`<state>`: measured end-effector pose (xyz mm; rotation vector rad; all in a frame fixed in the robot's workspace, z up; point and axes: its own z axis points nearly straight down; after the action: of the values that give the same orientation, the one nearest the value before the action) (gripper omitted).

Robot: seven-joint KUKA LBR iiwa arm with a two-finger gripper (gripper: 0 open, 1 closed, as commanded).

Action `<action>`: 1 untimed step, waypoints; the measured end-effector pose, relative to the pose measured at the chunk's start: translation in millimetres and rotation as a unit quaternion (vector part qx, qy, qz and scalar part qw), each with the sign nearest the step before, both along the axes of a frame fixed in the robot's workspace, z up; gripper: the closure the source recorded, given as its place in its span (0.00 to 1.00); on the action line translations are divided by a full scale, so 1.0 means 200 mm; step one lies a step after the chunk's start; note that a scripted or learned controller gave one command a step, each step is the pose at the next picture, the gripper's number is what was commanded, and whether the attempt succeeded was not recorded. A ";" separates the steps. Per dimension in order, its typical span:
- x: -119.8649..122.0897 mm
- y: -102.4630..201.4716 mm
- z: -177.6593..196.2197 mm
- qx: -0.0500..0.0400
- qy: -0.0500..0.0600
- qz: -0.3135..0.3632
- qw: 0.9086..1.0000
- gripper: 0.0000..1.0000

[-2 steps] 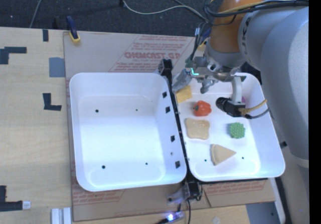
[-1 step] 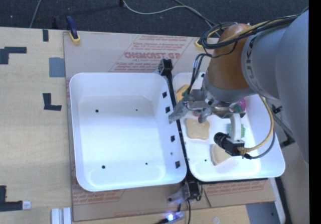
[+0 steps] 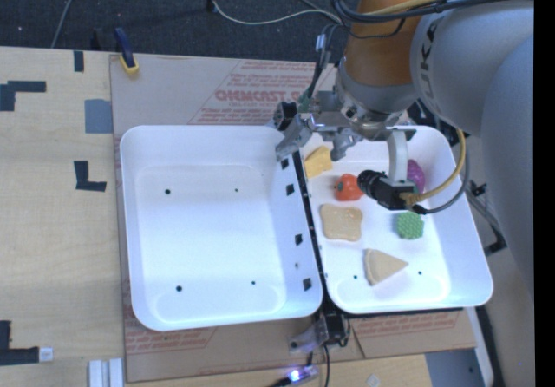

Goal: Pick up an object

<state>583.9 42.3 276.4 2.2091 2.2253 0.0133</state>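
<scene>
The gripper (image 3: 323,135) sits at upper centre of the frame, over the top edge of the right bin (image 3: 460,283); whether it is open or closed cannot be told. Just below it lies a yellow wedge (image 3: 317,160). A red tomato-like item (image 3: 348,187), toast slice (image 3: 341,222), tan triangle (image 3: 382,265), green piece (image 3: 409,225) and purple piece (image 3: 416,173) (partly behind a cable) lie nearby. The left bin (image 3: 139,229) adjoins on the worktop (image 3: 52,229).
</scene>
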 end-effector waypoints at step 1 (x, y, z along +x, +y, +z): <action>-0.01 -0.02 0.02 -0.002 0.006 -0.002 1.000 1.00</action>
<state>581.4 39.3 280.4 2.2175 2.2252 -0.0035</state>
